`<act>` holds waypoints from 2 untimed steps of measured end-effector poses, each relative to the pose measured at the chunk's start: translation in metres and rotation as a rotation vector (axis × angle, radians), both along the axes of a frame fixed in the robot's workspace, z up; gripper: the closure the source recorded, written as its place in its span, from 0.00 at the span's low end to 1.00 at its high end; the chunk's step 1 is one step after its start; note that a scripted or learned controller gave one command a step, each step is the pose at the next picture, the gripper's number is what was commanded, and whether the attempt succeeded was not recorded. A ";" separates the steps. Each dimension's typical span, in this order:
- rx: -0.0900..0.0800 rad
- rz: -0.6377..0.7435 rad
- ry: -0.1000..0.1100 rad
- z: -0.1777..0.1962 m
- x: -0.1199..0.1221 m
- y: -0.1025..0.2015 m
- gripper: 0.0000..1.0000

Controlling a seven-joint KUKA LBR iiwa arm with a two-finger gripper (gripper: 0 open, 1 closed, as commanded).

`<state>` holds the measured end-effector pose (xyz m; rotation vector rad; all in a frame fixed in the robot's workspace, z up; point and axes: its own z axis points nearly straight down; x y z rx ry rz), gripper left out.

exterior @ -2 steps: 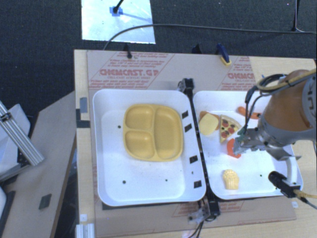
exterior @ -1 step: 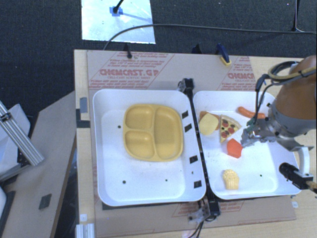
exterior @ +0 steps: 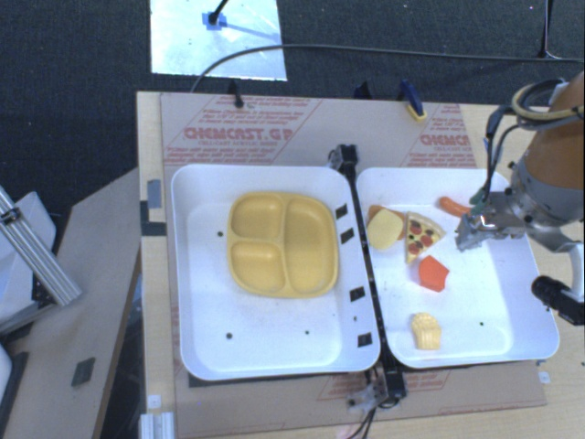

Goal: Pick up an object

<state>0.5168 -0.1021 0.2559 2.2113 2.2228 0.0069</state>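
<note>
Camera view: gripper [exterior: 468,237] low over right bin [exterior: 512,341], jaw state cannot tell. Orange carrot [exterior: 452,206] and pizza slice [exterior: 421,236] close by; risk of nudging either aside, grasp missing.

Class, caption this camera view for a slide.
Tool over right bin near pizza; yellow tray in left bin.

You're looking at a robotics lab bench: two white bins [exterior: 274,359] clipped side by side on a printed board [exterior: 265,131], dark carpet [exterior: 73,53] underneath, loose cables [exterior: 384,55] trailing across it, aluminium framing [exterior: 37,254] at the left, and toy food props
</note>
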 end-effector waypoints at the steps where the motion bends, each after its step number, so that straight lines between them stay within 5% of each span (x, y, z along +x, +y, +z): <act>1: 0.002 0.005 0.004 -0.001 0.014 0.043 1.00; 2: 0.004 0.006 0.006 -0.007 0.017 0.104 1.00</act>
